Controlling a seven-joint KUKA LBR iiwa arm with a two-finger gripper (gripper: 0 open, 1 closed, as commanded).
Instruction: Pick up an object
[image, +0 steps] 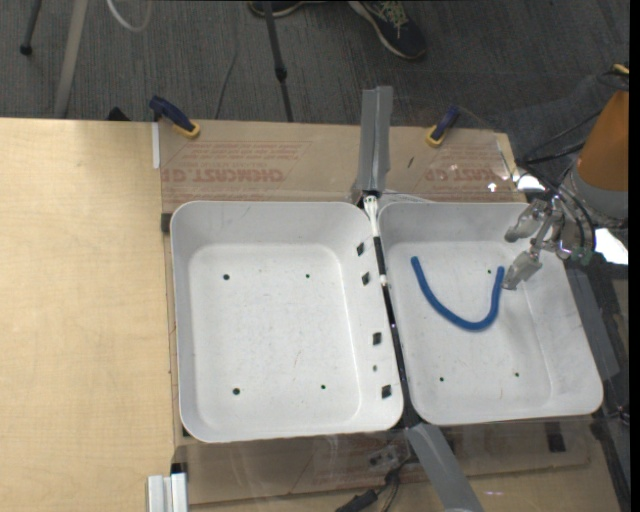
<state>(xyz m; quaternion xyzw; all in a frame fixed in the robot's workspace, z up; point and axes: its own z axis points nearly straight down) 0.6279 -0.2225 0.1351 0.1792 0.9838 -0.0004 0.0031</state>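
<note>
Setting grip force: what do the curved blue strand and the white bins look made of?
Curved blue strand: seemingly soft rubber or plastic cord, matte, since it lies bent in a loose U. Shallow white bins: likely moulded plastic, smooth with rounded corners and slight sheen.

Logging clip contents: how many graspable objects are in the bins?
1. A blue cord curves across the right bin, its right end beside the hand. Nothing seems hidden.

My arm comes in at the right edge, a rounded orange band on top with grey beneath it. Below sits a shiny, cluttered metal wrist with bright glare spots. The gripper is bare silver metal, thin angular fingers, details too small to make out.
</note>
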